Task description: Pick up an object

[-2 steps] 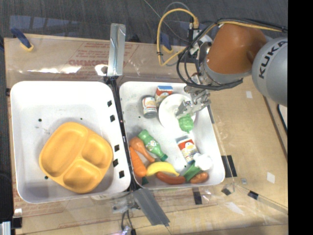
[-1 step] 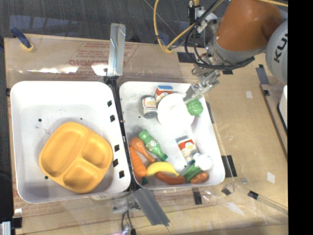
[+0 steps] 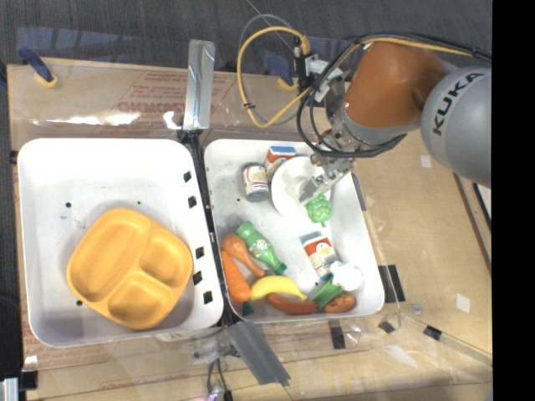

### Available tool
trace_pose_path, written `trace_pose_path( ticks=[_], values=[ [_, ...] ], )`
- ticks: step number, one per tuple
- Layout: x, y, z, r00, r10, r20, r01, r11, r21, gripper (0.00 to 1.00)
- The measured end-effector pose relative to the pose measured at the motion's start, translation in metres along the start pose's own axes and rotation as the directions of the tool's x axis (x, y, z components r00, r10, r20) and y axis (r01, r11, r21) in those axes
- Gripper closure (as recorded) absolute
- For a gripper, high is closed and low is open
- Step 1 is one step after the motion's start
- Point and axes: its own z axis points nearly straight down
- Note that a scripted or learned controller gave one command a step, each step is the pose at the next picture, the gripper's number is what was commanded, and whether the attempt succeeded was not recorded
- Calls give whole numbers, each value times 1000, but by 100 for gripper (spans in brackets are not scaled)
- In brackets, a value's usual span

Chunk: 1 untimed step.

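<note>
Grey arm [image 3: 456, 119] is reaching in from the right over the right bin [image 3: 368, 232]. Yellow divided tray [image 3: 129, 267] is sitting in the left bin [image 3: 42, 182]. White plate [image 3: 288, 186] is lying far in the right bin, the pincer [image 3: 322, 182] hanging at its right edge; cannot tell its state. Green broccoli [image 3: 318, 211] is lying just beneath. Banana [image 3: 278, 287] is resting near.
</note>
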Motion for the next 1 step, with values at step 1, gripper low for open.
trace_pose_path(
  ticks=[1],
  values=[
    [-13, -9, -13, 954, -299, 6, 299, 954, 0, 100]
  ],
)
